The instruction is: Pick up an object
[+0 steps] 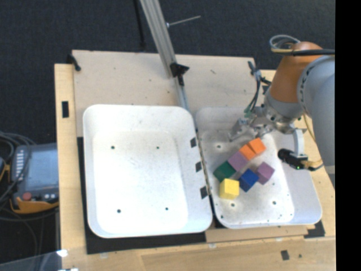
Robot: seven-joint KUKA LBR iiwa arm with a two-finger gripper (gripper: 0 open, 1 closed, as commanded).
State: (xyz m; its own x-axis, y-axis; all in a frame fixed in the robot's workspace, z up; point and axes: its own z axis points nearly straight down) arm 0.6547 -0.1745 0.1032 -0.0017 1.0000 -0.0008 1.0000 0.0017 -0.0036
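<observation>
Several small cubes lie clustered in the right bin (304, 208): an orange cube (252, 149), a purple cube (238, 161), a green cube (224, 170), a yellow cube (229, 188), a blue cube (249, 179) and a second purple cube (264, 172). My gripper (249, 130) hangs over the far part of this bin, just beyond the orange cube. It is open and nothing sits between its fingers. The grey arm with its orange band (289, 78) comes in from the right.
The left bin (141, 168) lies beside the right one, with a dark divider strip between them. A slanted metal pole (161, 33) rises behind the bins. A pendant device (34, 176) sits off the bench at left.
</observation>
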